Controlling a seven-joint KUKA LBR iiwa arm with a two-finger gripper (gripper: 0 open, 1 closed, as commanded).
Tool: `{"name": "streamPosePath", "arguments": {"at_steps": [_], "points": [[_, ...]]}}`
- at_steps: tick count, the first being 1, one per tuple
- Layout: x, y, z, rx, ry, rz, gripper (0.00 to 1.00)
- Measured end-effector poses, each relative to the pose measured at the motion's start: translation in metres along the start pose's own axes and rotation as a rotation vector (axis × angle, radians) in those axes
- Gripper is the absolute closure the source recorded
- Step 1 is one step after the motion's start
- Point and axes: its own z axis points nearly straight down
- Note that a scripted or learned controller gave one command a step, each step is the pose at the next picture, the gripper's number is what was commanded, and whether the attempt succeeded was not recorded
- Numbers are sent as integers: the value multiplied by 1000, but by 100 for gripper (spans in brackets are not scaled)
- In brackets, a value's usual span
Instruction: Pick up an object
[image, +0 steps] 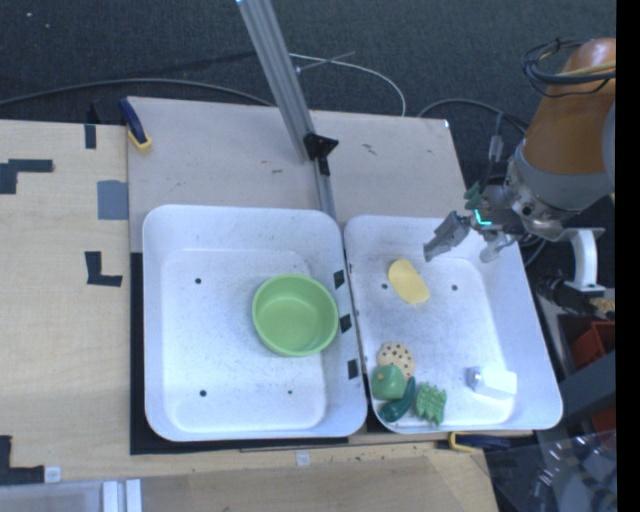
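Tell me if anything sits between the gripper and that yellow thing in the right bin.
Nothing visible does. The gripper hangs over the upper part of the right bin, and the yellow thing lies just to its lower left on bare bin floor. The toys near the bottom edge lie well away from that path.

At the upper right of the frame, the rounded grey robot arm with a broad orange band (572, 110) is showing a smooth, glossy shell, orange above and pale grey beneath. Thin black cables (548, 62) are looping around the top of the orange section. Below the grey wrist, a small teal light (482, 216) is glowing among dark fittings. The grey metal two-finger gripper (466, 240) is showing one dark, angular finger (444, 236) and a paler silvery one beside it.
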Motion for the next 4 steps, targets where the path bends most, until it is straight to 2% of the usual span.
{"name": "streamPosePath", "arguments": {"at_steps": [2,3,4], "points": [[11,-11,102,7,1,0,0],[18,-5,153,7,1,1,0],[18,-4,140,3,1,0,100]]}}
